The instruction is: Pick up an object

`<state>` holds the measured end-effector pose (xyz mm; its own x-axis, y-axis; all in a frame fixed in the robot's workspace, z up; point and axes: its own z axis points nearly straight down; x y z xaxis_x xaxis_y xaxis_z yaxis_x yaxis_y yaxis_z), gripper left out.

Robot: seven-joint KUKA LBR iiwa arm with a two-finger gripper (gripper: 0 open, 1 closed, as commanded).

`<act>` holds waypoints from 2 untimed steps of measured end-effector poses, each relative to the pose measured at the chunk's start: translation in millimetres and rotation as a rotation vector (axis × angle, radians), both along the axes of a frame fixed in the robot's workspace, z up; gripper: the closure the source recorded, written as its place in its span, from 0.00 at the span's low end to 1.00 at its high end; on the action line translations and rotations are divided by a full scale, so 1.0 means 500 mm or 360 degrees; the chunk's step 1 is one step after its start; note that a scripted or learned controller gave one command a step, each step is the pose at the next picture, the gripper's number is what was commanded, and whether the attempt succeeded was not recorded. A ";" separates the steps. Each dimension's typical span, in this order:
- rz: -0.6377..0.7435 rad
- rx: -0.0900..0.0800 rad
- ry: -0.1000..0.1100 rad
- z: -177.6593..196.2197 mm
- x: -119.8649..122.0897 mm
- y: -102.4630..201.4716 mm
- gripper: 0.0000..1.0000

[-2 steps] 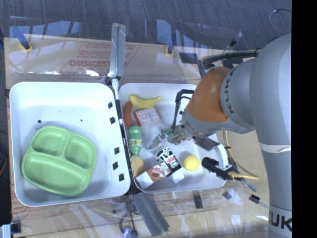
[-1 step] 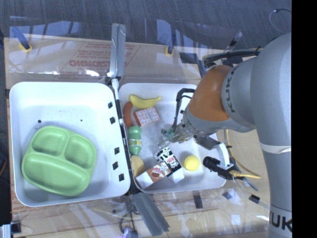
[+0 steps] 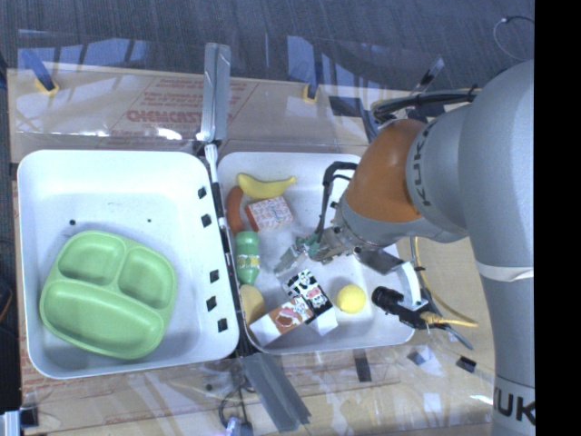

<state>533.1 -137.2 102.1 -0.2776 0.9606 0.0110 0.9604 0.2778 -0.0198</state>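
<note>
The arm [image 3: 427, 180] reaches in from the right and hangs over the right bin [image 3: 392, 332], its gripper [image 3: 309, 248] low among the clutter near the bin's middle; whether the fingers are apart or together I cannot tell, since the wrist and glare hide them. The pickable things all lie in this bin: a banana [image 3: 263, 185] at the far side, a pink patterned block [image 3: 270, 213] just near of it, a green bottle [image 3: 247, 252] along the left wall, a black-and-white carton [image 3: 309, 293] just near of the gripper, a yellow ball [image 3: 350, 299] to the right of that, and a red-and-white box [image 3: 289, 318] by the near wall. The likely trouble is crowding: the carton, box and ball sit close together, so closing fingers may nudge one aside or pinch two at once and slip. The bin walls leave little sideways room, so straight up is probably the safest way out. The left bin [image 3: 109, 175] holds a green divided tray [image 3: 107, 293], with bare floor at its far side.
</note>
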 end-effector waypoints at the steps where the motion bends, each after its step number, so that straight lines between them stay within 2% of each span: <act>1: -0.0088 -0.0008 -0.0026 -0.026 0.200 -0.062 0.00; 2: 0.0006 -0.0008 -0.0025 -0.027 0.246 0.049 0.00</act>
<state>656.2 -112.7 88.7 -0.2814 0.9596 0.0019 0.9596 0.2814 -0.0059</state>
